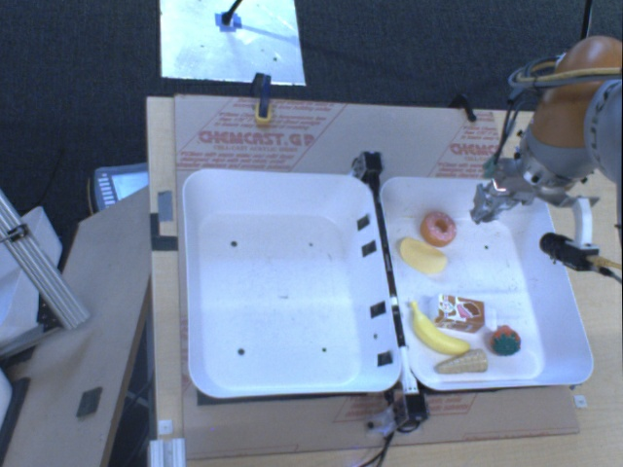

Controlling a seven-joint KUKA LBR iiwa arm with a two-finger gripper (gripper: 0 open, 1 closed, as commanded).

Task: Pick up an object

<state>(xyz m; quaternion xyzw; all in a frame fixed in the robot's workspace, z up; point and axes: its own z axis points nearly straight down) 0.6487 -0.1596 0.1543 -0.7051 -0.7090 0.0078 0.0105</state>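
Camera view: the gripper (486, 209) hangs over the right bin (560, 305), just right of the doughnut (438, 229), holding nothing I can see; how far it is open I cannot tell. A clean pick probably means centring over the doughnut and descending straight, avoiding the yellow piece (422, 256) just below the doughnut. Left of the doughnut sit the left bin (282, 290) and the plywood bench (321, 134).

Robotics lab, bench (292, 125) with white bins (282, 290); aluminium framing (34, 261)
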